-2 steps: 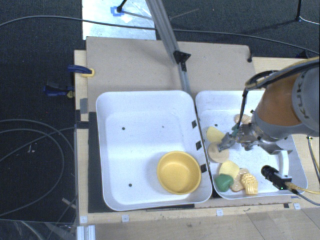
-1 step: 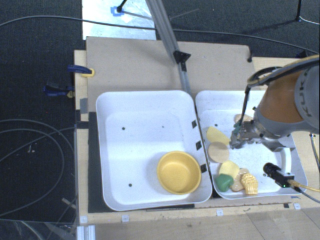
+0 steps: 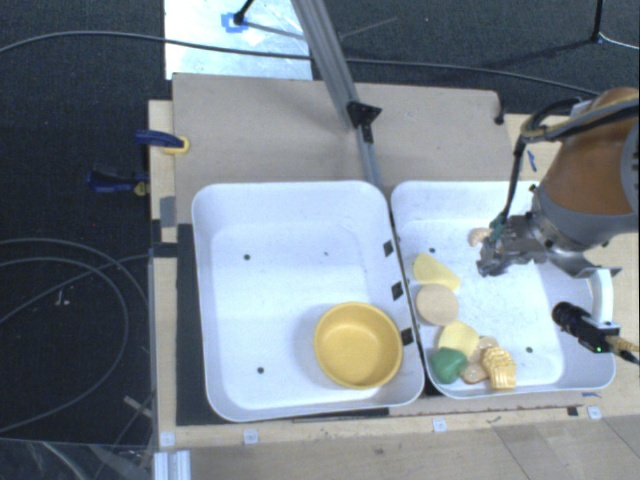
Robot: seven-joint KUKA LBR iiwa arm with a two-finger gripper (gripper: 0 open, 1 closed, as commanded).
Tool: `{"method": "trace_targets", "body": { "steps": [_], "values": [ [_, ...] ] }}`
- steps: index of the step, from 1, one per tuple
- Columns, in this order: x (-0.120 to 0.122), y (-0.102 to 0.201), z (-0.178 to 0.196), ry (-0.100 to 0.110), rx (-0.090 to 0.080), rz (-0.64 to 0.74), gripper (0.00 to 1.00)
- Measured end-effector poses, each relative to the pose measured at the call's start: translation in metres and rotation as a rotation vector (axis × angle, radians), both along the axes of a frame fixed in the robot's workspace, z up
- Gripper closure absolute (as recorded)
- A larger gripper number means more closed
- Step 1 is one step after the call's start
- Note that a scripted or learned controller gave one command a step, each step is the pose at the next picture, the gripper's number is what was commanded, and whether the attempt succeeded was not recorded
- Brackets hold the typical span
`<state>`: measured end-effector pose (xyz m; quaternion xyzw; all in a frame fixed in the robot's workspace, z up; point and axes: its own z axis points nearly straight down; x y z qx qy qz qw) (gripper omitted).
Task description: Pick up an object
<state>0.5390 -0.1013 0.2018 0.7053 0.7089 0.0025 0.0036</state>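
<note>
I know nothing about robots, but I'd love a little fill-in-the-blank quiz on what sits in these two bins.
1. The yellow bowl sits in the ____ bin as the camera sees it.
2. The gripper hangs over the ____ bin.
3. The green piece lies near that bin's ____ edge in the camera view.
4. The bowl stands ____ from the pile of small items.

Missing words: left; right; bottom; apart
</note>
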Motion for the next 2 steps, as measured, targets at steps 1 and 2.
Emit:
{"method": "trace_targets", "body": {
  "steps": [1,2],
  "values": [
    [0.002,0.0,0.052,0.0,0.0,0.0,1.0],
    [0.018,0.043,0.04,0.007,0.003,0.004,1.0]
  ]
}}
